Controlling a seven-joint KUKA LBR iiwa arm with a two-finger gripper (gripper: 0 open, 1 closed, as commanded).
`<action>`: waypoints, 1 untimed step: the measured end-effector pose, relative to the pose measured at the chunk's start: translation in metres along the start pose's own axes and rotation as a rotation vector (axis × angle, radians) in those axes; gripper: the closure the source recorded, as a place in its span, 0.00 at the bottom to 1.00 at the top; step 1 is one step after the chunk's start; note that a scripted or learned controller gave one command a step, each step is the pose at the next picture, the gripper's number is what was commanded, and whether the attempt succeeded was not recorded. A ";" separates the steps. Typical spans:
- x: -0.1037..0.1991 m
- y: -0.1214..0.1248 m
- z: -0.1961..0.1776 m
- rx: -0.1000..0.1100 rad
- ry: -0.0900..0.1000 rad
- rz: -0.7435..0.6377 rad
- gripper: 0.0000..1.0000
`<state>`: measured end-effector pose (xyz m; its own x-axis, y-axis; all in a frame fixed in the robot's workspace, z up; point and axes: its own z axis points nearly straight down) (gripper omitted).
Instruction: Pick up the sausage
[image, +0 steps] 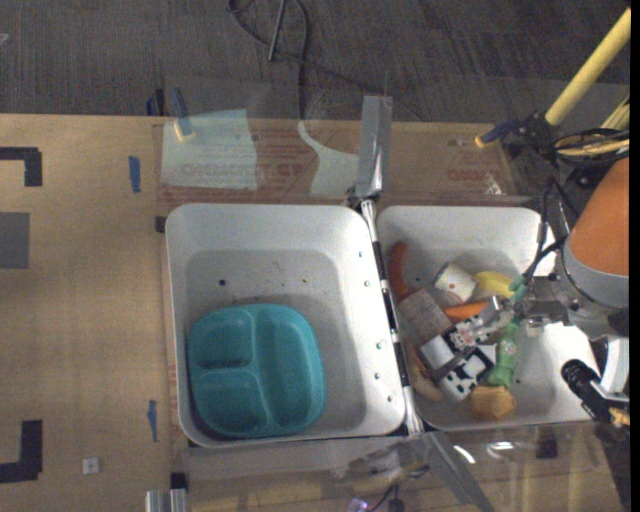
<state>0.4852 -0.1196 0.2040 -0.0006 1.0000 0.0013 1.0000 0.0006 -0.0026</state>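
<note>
You are at the approach step: the gripper (487, 328) is down inside the right bin (520, 225), over the pile in its middle, and nothing shows between its fingers. The clutter beneath hides the fingertips, so you cannot tell whether the jaws are apart or together.

The sausage (399, 268) lies at the far-left of that bin, a reddish-orange curved piece right against the wall shared with the left bin (200, 240). It sits well to the left of where the gripper is now.

Your next move, as I judge it, calls for shifting left and farther back, then coming down with the jaws straddling the sausage across its narrow width. The wall just beside it leaves little room for one finger.

Mind what crowds the space: a grey block (424, 312) just right of the sausage, a white cup (455, 282), a banana (492, 284), a carrot (466, 311), a green bottle (505, 358) and a die (460, 375) near the gripper. A teal tray (256, 370) rests in the left bin.
</note>
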 end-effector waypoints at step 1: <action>0.006 0.004 0.094 -0.030 0.003 0.190 0.00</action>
<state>0.4889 -0.1138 0.1102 0.1887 0.9820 0.0068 0.9816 -0.1888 0.0266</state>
